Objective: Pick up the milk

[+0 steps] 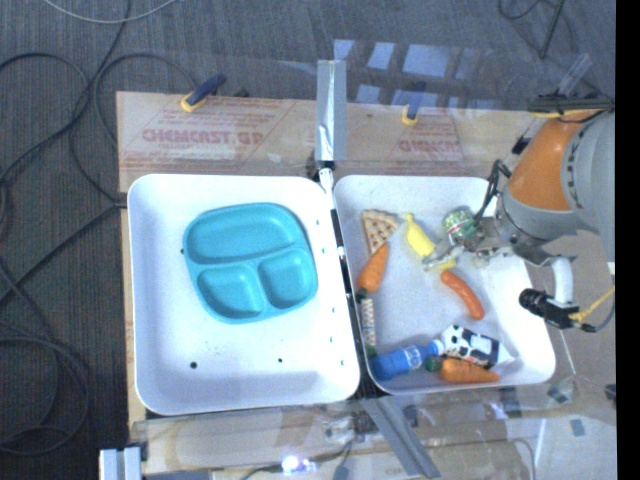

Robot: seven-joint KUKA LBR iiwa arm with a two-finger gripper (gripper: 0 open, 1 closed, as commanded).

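The milk (471, 345) is a small carton with black and white cow patches. It lies on its side near the front of the right bin (530, 368), between a blue bottle (404, 360) and an orange carrot (467, 371). My gripper (462, 240) hangs over the back half of the same bin, below the orange-banded wrist (543, 175). It is well behind the milk and apart from it, close to a yellow toy (417, 235) and an orange sausage (463, 293).
In the right bin there is also a waffle (378, 228) and a second carrot (373, 266) by the left wall. The left bin (160, 358) holds a blue divided plate (252, 260). A black cable fitting (545, 306) overhangs the right rim.
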